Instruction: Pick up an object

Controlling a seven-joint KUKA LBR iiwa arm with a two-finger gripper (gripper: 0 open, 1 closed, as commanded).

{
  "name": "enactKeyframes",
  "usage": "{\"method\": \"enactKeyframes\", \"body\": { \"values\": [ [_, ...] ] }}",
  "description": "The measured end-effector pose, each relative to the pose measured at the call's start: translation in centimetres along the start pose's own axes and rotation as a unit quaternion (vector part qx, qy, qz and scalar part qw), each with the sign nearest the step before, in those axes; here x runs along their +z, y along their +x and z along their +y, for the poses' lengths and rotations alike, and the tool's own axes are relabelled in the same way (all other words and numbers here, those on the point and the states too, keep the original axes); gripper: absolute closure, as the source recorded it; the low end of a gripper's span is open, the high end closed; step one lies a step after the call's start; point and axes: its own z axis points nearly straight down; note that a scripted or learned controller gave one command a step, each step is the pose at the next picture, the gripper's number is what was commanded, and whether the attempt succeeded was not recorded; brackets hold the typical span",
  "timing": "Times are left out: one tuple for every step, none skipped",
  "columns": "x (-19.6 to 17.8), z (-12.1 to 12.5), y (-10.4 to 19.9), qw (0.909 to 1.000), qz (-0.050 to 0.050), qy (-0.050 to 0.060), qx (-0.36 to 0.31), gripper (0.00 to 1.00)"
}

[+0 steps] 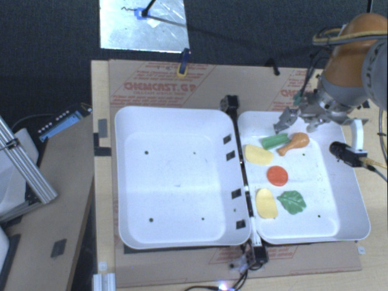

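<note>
Within the right bin (348, 220) lie a green cylinder (274, 141), an orange drumstick-shaped piece (294, 143), two yellow pieces (259, 155) (266, 203), a red disc (277, 175) and a green leaf (292, 201). Beside it sits the left bin (130, 162). Above the right bin's far edge hovers the gripper (298, 120), jaws spread, pinching nothing.
</note>
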Motion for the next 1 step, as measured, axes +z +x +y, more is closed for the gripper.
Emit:
{"method": "enactKeyframes", "body": {
  "values": [
    [-1.14,0.10,0.02,1.0000,0.000,-0.002,-0.001,1.00]
  ]
}}
